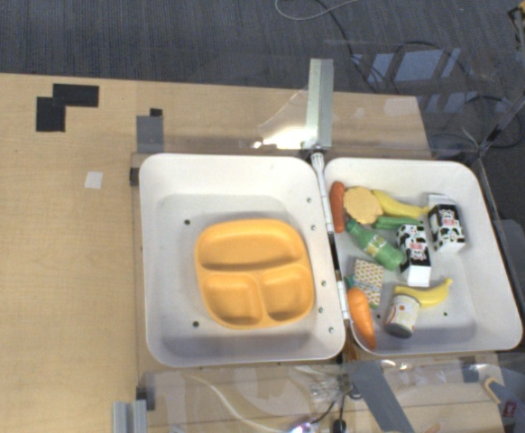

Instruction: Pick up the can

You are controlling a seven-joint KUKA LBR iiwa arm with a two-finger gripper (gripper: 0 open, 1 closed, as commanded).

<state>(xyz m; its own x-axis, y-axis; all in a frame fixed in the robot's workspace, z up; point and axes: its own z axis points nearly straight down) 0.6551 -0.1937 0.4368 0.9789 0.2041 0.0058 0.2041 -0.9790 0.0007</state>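
The can (401, 314) is small, with a pale label and a grey lid. It lies tilted near the front of the right bin (488, 323). A carrot (362, 316) lies just to its left and a banana (436, 291) touches its upper right side.
The left bin (168, 269) holds an orange divided plate (249, 271). In the right bin lie a green bottle (376, 244), two cow-print cartons (446, 225) (414, 244), a sausage (337, 205), a round cracker (363, 205), another banana (400, 208) and a patterned packet (367, 272).
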